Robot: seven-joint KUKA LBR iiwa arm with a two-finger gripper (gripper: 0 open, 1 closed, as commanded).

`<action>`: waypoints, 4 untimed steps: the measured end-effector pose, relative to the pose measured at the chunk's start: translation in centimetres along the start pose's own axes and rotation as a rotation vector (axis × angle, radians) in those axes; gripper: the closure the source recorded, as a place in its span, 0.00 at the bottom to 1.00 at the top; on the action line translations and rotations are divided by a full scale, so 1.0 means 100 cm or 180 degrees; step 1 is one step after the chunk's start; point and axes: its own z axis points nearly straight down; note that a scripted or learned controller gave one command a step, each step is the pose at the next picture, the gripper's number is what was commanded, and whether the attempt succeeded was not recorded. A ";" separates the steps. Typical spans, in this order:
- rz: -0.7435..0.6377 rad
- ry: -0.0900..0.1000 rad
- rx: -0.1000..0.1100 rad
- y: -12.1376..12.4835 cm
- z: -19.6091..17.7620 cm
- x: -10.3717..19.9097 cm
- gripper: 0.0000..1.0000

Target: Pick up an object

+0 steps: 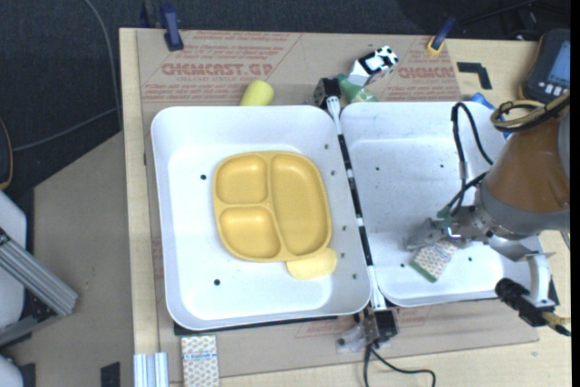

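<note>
In the right bin [399,145], near its front edge, lies a small flat packet [432,262] with a green-and-white pattern. My gripper [439,236] hangs low over the bin, just above and behind the packet, and seems to touch its upper edge. The grey arm with its orange band [530,181] reaches in from the right. In the left bin [181,195] sits a yellow divided plate [272,204]. A pale yellow piece [314,265] pokes out from under the plate's front edge.
On the bench behind the bins lie a yellow cylinder [257,92], a black-and-white toy [376,62] and a green item [359,91]. Blue clamps [169,25] hold the board's back edge. A black cable [462,145] hangs over the right bin's right side.
</note>
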 end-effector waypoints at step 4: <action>0.0002 -0.0008 -0.0001 0.120 -0.003 0.036 0.00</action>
